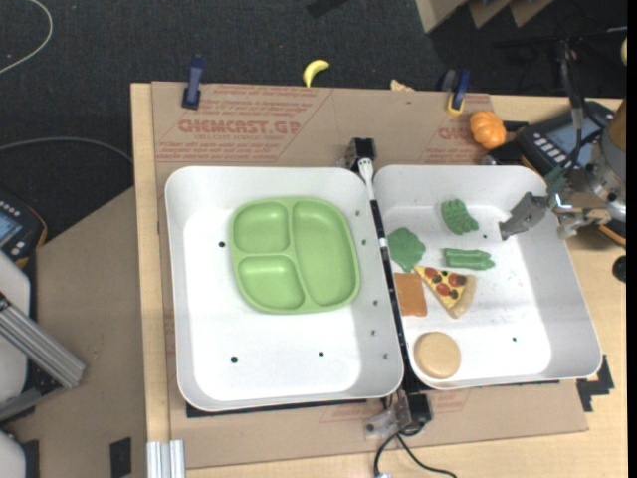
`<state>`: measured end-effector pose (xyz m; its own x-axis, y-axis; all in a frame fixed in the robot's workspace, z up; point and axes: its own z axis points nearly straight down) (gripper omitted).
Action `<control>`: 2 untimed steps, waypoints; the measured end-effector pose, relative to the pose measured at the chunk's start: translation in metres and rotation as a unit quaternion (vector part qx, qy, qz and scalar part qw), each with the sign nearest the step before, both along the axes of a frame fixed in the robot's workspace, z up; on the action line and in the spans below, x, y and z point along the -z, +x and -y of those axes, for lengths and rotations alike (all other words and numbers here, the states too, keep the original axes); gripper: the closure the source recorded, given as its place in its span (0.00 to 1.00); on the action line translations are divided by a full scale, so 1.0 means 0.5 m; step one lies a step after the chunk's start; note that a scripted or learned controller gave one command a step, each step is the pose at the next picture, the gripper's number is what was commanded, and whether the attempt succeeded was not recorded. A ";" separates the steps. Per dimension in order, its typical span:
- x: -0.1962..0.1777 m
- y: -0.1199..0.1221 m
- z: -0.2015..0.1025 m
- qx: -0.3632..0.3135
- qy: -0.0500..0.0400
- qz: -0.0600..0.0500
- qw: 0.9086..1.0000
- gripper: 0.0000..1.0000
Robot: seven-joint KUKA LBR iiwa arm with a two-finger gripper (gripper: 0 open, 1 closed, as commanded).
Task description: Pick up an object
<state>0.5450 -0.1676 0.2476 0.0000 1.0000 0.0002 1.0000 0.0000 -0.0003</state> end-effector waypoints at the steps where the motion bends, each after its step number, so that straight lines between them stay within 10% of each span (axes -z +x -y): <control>1: 0.096 -0.104 -0.166 -0.003 0.003 -0.005 1.000 0.00; 2: 0.069 -0.097 -0.155 0.000 0.000 0.001 1.000 1.00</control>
<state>0.4967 -0.0900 0.2133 0.0006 1.0000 -0.0003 1.0000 -0.0006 0.0023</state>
